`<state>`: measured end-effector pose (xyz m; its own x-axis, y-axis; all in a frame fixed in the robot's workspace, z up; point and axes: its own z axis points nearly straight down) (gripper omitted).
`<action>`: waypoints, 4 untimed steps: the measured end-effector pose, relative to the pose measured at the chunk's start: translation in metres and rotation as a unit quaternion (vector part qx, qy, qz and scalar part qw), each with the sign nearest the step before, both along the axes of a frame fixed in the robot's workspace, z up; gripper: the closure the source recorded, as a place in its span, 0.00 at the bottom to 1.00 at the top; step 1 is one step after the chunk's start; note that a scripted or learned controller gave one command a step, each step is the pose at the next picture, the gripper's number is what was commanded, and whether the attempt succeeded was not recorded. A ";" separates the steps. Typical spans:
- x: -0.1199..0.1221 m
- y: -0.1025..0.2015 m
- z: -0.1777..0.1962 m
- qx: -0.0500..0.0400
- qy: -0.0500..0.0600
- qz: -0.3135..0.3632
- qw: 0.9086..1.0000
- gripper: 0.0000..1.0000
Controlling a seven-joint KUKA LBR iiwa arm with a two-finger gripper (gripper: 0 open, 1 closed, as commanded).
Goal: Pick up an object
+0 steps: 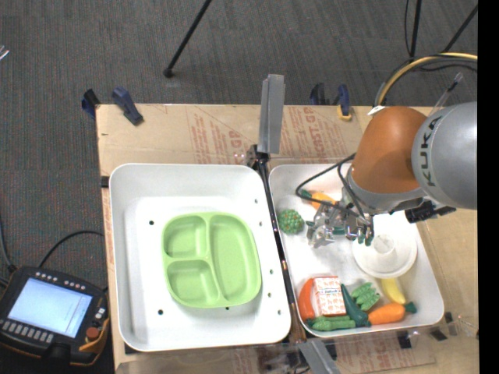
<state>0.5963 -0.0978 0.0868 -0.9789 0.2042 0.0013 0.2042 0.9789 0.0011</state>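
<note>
My gripper [337, 230] hangs low inside the right bin [292, 179], near its middle, under the orange wrist band. Just left of it lies a green broccoli toy [291, 221]. An orange carrot-like piece [320, 198] lies behind it. A white bowl [386, 255] sits just right of the gripper. At the bin's front lie an orange-and-white box [323, 298], a green pea pod [360, 296], a carrot [387, 313] and a yellow banana [394, 290]. I see nothing between the fingers.
The left bin [129, 201] holds a green divided plate [210, 258]. A grey upright post [271, 115] stands behind the seam between the bins. A teach pendant [51, 310] lies at the lower left, off the bench.
</note>
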 end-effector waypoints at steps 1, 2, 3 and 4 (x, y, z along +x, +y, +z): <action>0.034 -0.073 0.002 -0.001 -0.001 -0.140 0.990 1.00; 0.035 -0.073 0.002 -0.001 -0.001 -0.139 0.990 0.00; 0.038 -0.020 -0.001 -0.001 0.004 -0.080 0.997 0.00; -0.112 -0.015 0.003 -0.001 -0.006 -0.120 0.993 0.00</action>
<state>0.4842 -0.1130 0.0901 -0.9023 0.4311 -0.0103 0.4310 0.9023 0.0039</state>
